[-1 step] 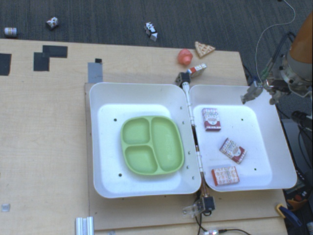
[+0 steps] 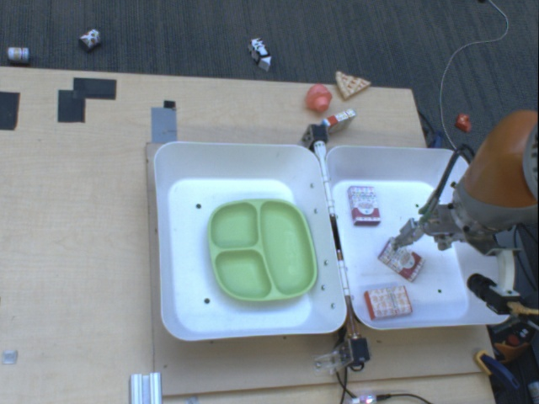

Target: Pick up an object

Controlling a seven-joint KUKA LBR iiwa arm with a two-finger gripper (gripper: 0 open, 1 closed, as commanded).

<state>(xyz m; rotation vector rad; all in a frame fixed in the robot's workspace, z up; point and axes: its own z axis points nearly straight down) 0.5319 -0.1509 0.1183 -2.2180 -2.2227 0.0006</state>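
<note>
Three small red-and-white packets lie in the right bin point(image 2: 438, 183): one flat near the back point(image 2: 364, 204), one flat at the front point(image 2: 387, 301), and a tilted one in the middle point(image 2: 406, 263). My gripper point(image 2: 402, 242) reaches in from the right and sits right at the upper edge of the tilted middle packet, touching or nearly touching it. I cannot tell whether it has a hold on the packet. The orange-banded wrist point(image 2: 505, 167) hangs over the bin's right rim.
A green divided plate point(image 2: 261, 249) lies in the left bin point(image 2: 177, 225). Behind the bins on the bench are a red ball point(image 2: 318, 98), a toy pizza slice point(image 2: 352, 83) and a small red-tipped item point(image 2: 339, 119). A thin cable point(image 2: 455, 57) arcs at upper right.
</note>
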